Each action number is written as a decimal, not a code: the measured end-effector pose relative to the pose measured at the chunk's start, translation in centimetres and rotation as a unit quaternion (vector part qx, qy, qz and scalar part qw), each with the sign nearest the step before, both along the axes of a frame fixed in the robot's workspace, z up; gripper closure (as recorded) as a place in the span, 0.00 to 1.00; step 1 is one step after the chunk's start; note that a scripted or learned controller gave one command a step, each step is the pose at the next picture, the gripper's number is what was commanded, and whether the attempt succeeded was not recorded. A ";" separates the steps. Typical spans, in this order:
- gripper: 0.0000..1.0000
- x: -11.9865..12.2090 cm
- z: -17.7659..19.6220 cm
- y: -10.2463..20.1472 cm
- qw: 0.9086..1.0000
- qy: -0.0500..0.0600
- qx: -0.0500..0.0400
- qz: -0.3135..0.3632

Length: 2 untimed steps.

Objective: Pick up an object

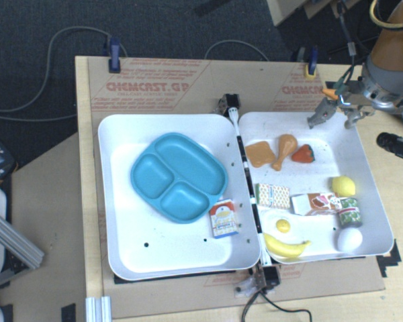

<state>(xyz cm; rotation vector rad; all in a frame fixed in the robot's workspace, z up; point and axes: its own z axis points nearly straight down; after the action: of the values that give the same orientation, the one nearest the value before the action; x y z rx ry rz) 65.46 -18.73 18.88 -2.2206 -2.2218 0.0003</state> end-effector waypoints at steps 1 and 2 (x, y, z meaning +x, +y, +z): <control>0.00 -0.6 -9.4 0.7 1.000 0.004 0.001 0.001; 0.00 -0.2 -10.5 3.9 1.000 0.002 0.001 0.002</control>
<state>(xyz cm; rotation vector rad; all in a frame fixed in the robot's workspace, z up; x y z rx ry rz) 65.30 -14.87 8.38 -2.2147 -2.2225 0.0014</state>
